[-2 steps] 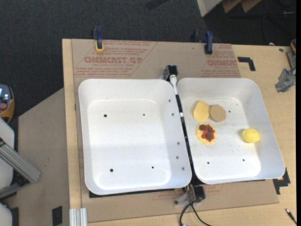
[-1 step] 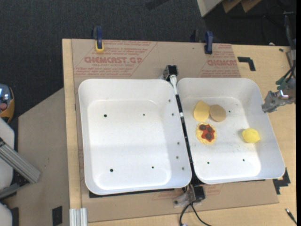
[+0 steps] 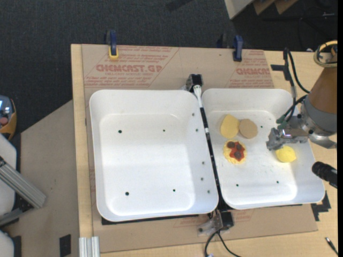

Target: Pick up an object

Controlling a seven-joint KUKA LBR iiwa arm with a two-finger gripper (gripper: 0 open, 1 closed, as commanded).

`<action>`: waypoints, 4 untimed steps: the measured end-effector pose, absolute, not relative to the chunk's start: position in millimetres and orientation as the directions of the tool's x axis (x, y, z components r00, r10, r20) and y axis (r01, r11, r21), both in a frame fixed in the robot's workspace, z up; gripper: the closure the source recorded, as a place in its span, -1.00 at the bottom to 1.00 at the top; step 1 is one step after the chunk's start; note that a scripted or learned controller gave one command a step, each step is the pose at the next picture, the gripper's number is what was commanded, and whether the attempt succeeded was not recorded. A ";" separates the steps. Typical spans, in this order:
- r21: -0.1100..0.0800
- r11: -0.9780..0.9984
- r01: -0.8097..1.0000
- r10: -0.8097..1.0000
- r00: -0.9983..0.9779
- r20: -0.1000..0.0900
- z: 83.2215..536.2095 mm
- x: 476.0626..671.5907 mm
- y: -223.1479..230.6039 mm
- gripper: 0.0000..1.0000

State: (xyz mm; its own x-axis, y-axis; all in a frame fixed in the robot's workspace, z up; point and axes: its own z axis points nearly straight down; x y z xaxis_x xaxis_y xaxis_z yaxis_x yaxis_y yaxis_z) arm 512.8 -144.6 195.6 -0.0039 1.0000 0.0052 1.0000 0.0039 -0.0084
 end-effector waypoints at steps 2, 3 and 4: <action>-0.007 -0.001 1.000 1.000 0.001 0.003 171.2 476.9 -139.5 1.00; 0.020 0.008 1.000 1.000 -0.008 -0.001 346.6 481.6 -90.7 1.00; 0.017 0.005 1.000 1.000 -0.005 -0.001 451.7 485.6 -62.8 1.00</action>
